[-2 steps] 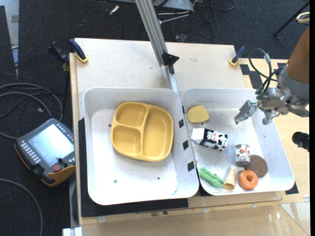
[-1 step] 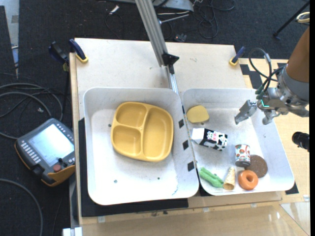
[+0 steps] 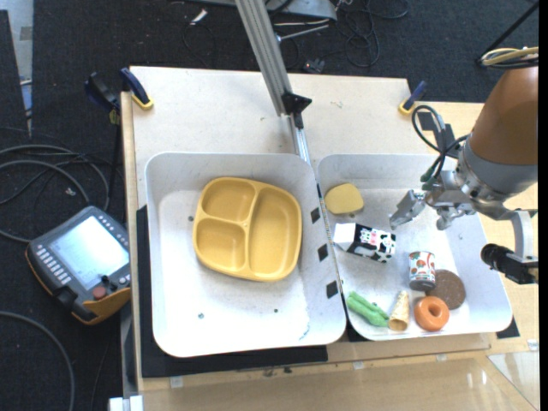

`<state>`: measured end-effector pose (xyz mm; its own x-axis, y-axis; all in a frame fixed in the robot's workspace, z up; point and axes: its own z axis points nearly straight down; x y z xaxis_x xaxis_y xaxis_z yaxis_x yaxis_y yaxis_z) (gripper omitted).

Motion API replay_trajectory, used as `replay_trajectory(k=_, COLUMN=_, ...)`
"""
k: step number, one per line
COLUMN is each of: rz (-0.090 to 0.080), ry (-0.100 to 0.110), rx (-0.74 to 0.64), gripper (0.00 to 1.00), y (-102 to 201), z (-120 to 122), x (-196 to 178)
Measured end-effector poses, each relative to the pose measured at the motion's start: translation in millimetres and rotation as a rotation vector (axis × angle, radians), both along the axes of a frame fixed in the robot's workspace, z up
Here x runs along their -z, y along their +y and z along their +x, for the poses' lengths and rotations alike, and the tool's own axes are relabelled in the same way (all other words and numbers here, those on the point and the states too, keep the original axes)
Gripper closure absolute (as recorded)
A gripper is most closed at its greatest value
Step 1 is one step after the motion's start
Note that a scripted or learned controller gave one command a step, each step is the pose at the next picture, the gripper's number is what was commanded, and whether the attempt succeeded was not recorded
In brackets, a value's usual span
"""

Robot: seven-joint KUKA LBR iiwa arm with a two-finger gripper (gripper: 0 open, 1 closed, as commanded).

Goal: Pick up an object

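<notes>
- Camera view, right side of the frame: the gripper [image 3: 425,211] hangs over the upper part of the right bin [image 3: 488,315], its two fingers spread apart with nothing between them.
- Just left of it in that bin lie a yellow round piece [image 3: 344,199] and a black-and-white carton [image 3: 368,241].
- Lower in the right bin sit a small can [image 3: 421,270], a brown cookie [image 3: 451,288], an orange doughnut [image 3: 431,312], an ice-cream cone [image 3: 400,311] and a green pod [image 3: 367,308].
- Centre-left, the left bin [image 3: 171,315] holds a yellow divided plate [image 3: 248,228].
- Far left, a teach pendant [image 3: 79,264] rests on the floor.
</notes>
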<state>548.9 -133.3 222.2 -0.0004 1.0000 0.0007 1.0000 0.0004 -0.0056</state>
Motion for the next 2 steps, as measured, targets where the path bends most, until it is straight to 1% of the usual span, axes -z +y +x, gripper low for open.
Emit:
replay_trajectory(k=1, rz=0.0, ry=0.0, rx=0.002, gripper=0.0, y=-7.6, z=-5.0, x=48.4)
replay_trajectory(k=2, rz=0.002, ry=-0.007, rx=0.001, gripper=0.0, y=0.3, z=3.6, x=98.4)
